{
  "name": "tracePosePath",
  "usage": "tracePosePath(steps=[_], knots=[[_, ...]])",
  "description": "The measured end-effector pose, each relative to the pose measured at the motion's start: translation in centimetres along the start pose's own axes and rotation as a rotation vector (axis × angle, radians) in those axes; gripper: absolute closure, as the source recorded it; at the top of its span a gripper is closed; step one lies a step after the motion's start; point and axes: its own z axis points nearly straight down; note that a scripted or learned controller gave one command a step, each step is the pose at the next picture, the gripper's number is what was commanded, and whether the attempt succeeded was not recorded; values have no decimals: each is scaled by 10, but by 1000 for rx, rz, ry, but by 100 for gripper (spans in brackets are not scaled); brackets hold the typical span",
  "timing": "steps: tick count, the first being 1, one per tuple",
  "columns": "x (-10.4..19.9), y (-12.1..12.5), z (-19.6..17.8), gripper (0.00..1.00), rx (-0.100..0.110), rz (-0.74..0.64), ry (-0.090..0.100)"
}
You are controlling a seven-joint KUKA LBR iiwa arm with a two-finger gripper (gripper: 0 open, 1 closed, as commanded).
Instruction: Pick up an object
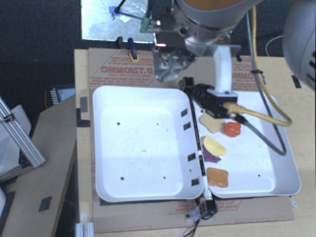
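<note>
Several small objects lie in the right bin (pixel 276 177), along its left side. A tan flat piece (pixel 211 124) sits furthest back, with a red-orange round object (pixel 232 129) just to its right. Below them a yellow oval piece (pixel 215 146) rests partly on a purple piece (pixel 212 157). An orange flat piece (pixel 217 177) lies near the front. My gripper (pixel 168 67) hangs high over the back rim of the left bin (pixel 143 142), away from all the objects. Nothing is visibly held in it.
The two white bins sit side by side on a cardboard sheet (pixel 118 68), split by a black-clipped divider (pixel 195 137). A blue and yellow clamp (pixel 132 49) stands at the back edge. The arm's cable loops over the right bin's back half.
</note>
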Motion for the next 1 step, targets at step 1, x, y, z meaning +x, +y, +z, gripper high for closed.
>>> tracePosePath(steps=[1], knots=[[1, 0, -11, 100, -1, -4, 2]])
